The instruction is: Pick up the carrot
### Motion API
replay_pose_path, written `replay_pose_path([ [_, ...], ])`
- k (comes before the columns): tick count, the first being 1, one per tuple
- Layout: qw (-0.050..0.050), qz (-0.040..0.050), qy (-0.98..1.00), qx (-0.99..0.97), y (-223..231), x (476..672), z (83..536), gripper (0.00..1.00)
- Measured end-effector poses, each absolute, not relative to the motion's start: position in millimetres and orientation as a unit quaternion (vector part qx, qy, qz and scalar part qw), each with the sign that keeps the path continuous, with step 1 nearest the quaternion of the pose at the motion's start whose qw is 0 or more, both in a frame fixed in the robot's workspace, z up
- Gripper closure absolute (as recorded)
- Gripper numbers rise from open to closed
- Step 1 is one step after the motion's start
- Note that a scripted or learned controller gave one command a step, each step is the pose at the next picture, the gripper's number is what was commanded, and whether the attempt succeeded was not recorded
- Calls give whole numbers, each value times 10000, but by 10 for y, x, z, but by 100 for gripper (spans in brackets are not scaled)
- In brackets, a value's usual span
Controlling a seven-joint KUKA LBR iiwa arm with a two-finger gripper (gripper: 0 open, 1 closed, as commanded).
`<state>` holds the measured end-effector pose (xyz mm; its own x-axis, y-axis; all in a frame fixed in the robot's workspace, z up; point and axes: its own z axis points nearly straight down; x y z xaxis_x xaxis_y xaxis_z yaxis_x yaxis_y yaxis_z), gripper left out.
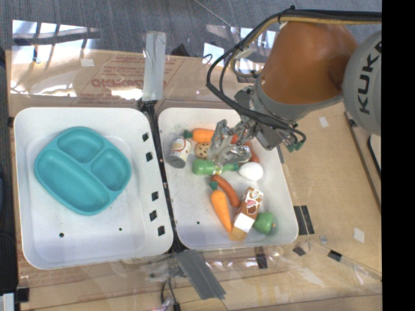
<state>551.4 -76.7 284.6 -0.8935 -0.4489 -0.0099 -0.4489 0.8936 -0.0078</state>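
Standing at the desk (324,173), reading left to right:

Left bin (39,238): one teal divided plate (81,169), lying flat.

Right bin (188,229), left side: small can (178,153) on its side near the dividing wall; a second orange piece with a green end (202,135) at the top, perhaps another carrot; a spotted biscuit-like piece (203,151) just below it; a green cylinder (206,168) under that.

Right bin, middle: carrot (221,209), orange, its long axis running from upper left to lower right, the thick end uppermost. A red sausage-shaped piece (228,188) lies just above it, touching or nearly so. A small carton (247,212) lies against its right flank.

Right bin, right side: white egg (251,171); green round fruit (264,222) at the lower corner.

End effector (228,149): metal fingers hang over the upper middle of the right bin, above the green cylinder. They appear spread, with nothing between them.

Key relation: the carrot lies below and slightly left of the end effector as seen from the camera, near but apart, with the sausage piece between. By my judgement the fingers must close across the carrot's slanted axis, clear of carton and sausage.
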Motion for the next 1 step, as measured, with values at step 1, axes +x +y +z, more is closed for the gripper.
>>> replay_pose_path([
  [1,-16,6,9937,-1122,-853,4840,1902,100],
])
